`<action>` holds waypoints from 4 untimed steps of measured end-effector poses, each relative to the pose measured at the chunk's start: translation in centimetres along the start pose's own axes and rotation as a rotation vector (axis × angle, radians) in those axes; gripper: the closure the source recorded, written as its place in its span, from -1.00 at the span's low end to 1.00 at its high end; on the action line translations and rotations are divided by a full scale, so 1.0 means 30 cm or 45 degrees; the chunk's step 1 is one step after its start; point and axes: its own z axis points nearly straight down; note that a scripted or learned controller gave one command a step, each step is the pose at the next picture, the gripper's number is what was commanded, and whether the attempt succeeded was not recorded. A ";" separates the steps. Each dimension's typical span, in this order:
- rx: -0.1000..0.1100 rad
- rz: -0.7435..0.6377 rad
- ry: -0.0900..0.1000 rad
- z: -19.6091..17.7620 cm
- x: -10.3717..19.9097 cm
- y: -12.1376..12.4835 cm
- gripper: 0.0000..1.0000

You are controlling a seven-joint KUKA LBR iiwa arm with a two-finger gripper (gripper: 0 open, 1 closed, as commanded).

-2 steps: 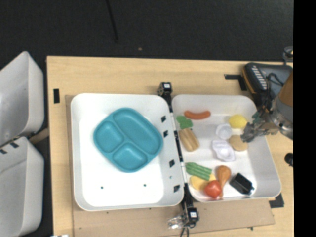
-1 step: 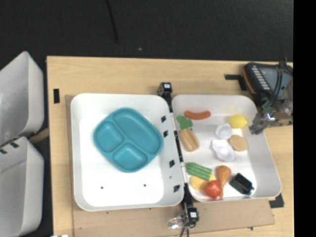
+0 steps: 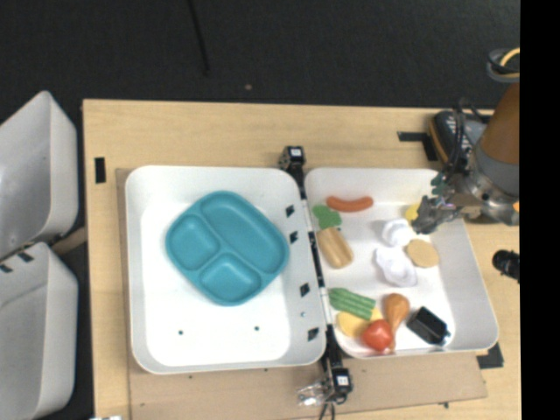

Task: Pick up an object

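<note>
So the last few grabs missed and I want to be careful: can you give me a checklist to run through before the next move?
1. Pincer over the right bin: ok, at its far right edge.
2. Nothing gripped yet: cannot tell, the tip is too dark and small.
3. Nearest target free to take: not ok, the white pieces and the tan round piece crowd together.
4. Isolated option: ok, the sausage lies apart.
5. Blue tray out of the way: ok, in the left bin.

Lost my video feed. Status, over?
Gripper low over right bin, far edge. Nothing seen held. Toy food clustered below; white pieces nearest.
</note>
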 end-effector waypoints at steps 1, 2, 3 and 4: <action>0.004 0.001 0.000 0.023 0.195 -0.025 1.00; 0.002 -0.001 0.002 0.031 0.393 -0.009 1.00; 0.002 0.000 0.001 -0.010 0.548 -0.040 1.00; 0.005 0.000 0.002 -0.020 0.703 -0.065 1.00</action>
